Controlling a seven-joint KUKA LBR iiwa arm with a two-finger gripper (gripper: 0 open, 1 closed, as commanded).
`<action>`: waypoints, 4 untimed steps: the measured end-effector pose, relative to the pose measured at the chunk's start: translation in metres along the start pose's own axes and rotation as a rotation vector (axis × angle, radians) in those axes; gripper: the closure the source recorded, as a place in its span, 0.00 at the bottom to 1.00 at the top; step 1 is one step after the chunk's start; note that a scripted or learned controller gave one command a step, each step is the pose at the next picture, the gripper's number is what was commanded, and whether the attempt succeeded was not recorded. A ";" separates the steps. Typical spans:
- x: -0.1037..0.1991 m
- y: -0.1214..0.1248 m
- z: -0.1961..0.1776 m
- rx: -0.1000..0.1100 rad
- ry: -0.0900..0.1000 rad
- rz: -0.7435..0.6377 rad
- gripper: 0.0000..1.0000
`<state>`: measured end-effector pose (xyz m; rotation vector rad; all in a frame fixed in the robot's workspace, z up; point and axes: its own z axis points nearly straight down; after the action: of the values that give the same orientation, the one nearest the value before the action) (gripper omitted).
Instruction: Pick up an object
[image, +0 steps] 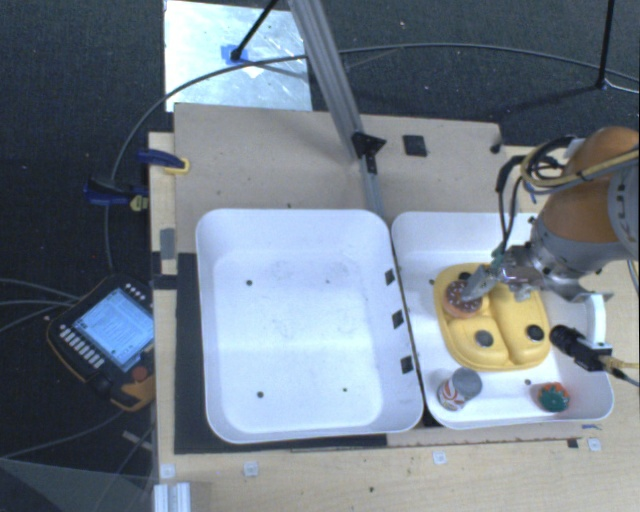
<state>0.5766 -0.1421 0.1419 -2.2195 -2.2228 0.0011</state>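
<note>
Over the right-hand shallow white bin, the grey arm with its orange band reaches in from the right and has its claw low above the upper left part of a large yellow moulded plastic piece, which lies roughly in the middle of that bin. Right at the claw tip sits a small round reddish-brown object with a pale patterned top, resting on or against the yellow piece; I cannot tell which of the two the claw is aimed at, nor how wide the claw stands or whether it has hold of anything, since it is small and blurred against the yellow. Nearer the front wall lie a small grey-and-red rounded object and, well apart toward the right corner, a small green-and-orange ball-like object. The left-hand white bin sits just beside on the brown worktop. My judgement is that the step in hand is the descent or the closing for a grasp. The next move would call for a firm closing on one thing, then a straight lift clear of the bin wall, without dragging the yellow piece.
</note>
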 end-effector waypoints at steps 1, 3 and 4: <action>0.005 0.005 0.024 -0.014 0.004 -0.009 0.00; 0.020 0.013 -0.048 -0.007 -0.001 -0.004 1.00; 0.020 0.013 -0.113 -0.009 -0.001 -0.004 1.00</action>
<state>0.5901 -0.1222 0.2547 -2.2198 -2.2328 -0.0074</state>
